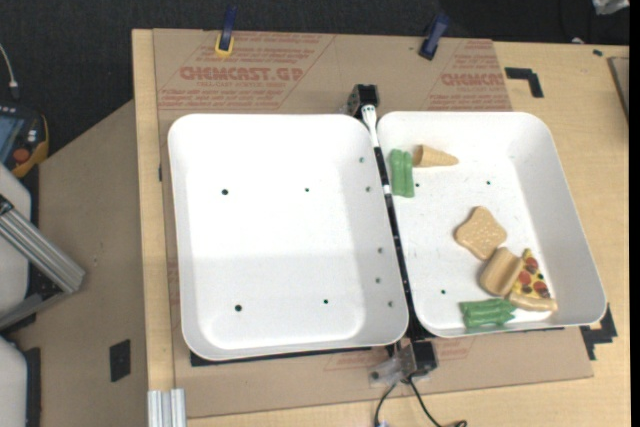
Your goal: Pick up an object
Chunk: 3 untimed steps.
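Toast slice is lying flat near the middle of the right bin, just above a bread roll that is touching a pizza slice; 2 green pieces and a cone-shaped piece are sitting elsewhere in that bin. Judging by looks, it is handling as light, stiff toy food, best pinched across its narrow sides; gripper state: cannot tell.
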Available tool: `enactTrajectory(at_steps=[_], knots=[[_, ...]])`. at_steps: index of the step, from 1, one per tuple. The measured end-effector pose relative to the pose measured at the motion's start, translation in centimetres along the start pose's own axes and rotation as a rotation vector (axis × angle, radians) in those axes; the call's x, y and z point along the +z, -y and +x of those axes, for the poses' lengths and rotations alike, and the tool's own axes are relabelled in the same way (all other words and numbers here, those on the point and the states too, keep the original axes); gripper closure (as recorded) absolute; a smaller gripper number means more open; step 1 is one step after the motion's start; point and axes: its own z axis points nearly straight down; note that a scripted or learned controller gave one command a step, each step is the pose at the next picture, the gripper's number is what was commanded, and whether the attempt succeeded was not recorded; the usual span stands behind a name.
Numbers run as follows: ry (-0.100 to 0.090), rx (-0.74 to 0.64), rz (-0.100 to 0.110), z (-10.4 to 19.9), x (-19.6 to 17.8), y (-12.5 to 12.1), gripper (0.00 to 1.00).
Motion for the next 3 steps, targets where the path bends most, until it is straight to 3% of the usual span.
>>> enactTrajectory(at_steps=[3], knots=[[-0.004,0.001,0.01,6.2,3.6,7.7,1.0]])
